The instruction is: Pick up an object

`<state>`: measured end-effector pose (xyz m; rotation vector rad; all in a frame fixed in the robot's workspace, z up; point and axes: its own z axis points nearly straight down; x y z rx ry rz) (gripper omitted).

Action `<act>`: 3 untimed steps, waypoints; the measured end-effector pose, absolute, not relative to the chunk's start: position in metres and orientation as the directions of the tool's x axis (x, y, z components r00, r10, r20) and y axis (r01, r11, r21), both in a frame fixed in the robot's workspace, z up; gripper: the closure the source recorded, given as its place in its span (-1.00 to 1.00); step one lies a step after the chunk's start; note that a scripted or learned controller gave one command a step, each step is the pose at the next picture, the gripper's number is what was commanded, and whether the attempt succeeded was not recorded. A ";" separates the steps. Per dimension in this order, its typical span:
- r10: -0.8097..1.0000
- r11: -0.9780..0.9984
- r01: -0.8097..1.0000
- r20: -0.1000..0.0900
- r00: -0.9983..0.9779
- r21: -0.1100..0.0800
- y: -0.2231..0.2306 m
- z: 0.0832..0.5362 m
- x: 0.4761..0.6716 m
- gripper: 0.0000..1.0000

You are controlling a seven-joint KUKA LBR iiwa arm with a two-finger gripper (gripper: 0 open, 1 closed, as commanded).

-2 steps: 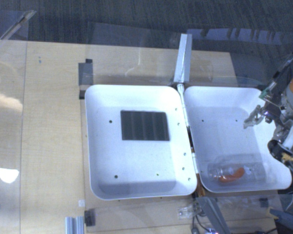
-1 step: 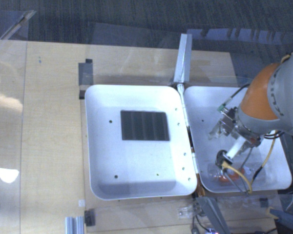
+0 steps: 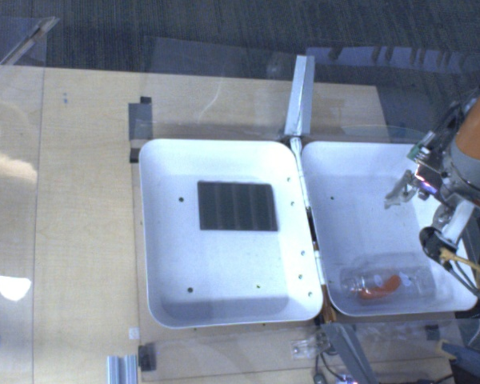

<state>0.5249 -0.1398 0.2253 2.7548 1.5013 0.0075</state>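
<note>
The grey arm's two-finger gripper (image 3: 402, 192) hangs above the right white bin (image 3: 336, 214); whether it is open cannot be told. A clear plastic bottle with orange inside (image 3: 384, 283) lies near the front wall, probably light, slippery and crushable, best grasped across its middle.

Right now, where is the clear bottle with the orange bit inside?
The clear bottle lies on its side in the right bin, near its front edge, below and left of the gripper.
</note>
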 end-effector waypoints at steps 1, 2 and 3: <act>0.913 -0.409 0.913 0.001 0.409 0.004 -0.166 0.225 0.488 -1.00; 0.976 -0.216 0.976 0.000 0.216 0.002 -0.183 0.169 0.488 -1.00; 0.989 -0.149 0.989 -0.001 0.149 0.014 -0.199 0.089 0.491 -1.00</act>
